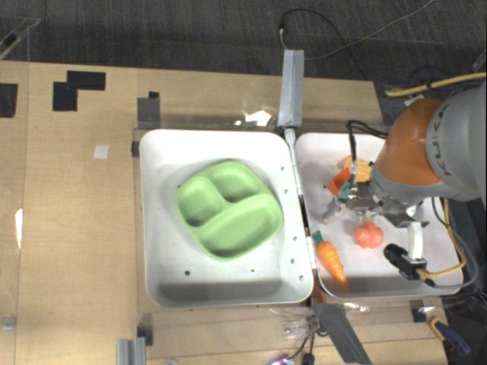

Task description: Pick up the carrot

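The carrot (331,259) is orange with a small green top. It lies at a slant against the left wall of the right bin (449,280), near the front corner. My gripper (346,198) hangs over the middle of that bin, up and to the right of the carrot and clear of it. The grey arm with its orange band (407,150) reaches in from the right and covers much of the bin's right half.
A pink strawberry-like piece (370,236) lies just right of the carrot, below the gripper. A small red-orange item (339,179) and a yellow one (348,162) sit behind the gripper. The left bin (160,280) holds a green divided plate (228,207). Black cable parts (402,258) hang at the front right.
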Available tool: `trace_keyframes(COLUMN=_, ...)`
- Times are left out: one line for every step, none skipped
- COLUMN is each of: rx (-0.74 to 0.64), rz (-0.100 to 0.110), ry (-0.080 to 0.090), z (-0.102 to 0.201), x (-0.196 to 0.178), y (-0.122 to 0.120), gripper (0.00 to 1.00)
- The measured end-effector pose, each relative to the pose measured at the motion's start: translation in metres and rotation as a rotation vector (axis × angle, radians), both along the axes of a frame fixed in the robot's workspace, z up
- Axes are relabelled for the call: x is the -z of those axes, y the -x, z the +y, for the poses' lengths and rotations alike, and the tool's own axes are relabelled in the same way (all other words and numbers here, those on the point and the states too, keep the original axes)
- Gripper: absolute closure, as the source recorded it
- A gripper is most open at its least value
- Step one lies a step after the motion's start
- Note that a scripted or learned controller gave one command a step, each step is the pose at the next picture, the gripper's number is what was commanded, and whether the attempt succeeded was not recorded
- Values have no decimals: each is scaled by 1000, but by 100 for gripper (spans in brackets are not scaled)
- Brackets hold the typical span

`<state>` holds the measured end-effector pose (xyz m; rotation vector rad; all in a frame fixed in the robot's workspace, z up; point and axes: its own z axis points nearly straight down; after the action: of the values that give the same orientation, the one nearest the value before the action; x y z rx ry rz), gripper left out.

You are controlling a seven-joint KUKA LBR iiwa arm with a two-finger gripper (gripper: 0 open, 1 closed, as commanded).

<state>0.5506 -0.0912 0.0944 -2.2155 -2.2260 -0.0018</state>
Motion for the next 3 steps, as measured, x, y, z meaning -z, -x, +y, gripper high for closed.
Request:
trace_keyframes(rx=-180, rz=-27, ry=6, z=1, x=3, y=49, gripper=0)
trace_keyframes(rx=-341, rz=-28, ry=9, z=3, x=3, y=54, gripper=0)
trace_keyframes(rx=-554, rz=-5, ry=2, z=-5, x=-6, y=61, gripper=0)
